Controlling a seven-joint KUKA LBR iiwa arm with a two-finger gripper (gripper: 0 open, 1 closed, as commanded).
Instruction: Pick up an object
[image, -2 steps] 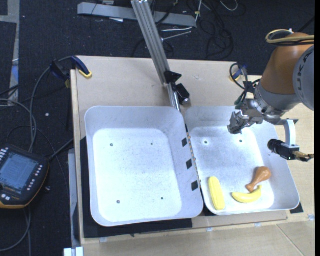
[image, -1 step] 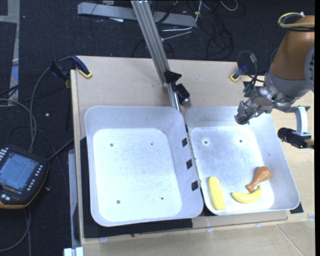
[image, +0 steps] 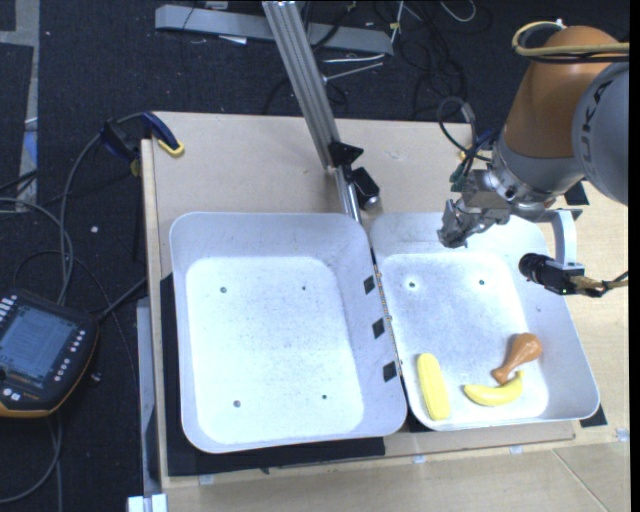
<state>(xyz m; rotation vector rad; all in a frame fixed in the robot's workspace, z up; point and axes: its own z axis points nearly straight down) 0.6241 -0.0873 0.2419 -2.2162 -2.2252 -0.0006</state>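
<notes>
Nothing is picked up yet. The end effector (image: 455, 232) hangs over the right bin (image: 560, 345) at its 12 o'clock edge; whether it is parted, I cannot tell. A yellow block (image: 433, 386), banana (image: 492, 394) and drumstick (image: 519, 353) lie untouched near 6 o'clock.

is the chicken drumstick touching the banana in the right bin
Touching. In the camera view the narrow end of the drumstick meets the upper edge of the banana, with no white floor between them.
</notes>
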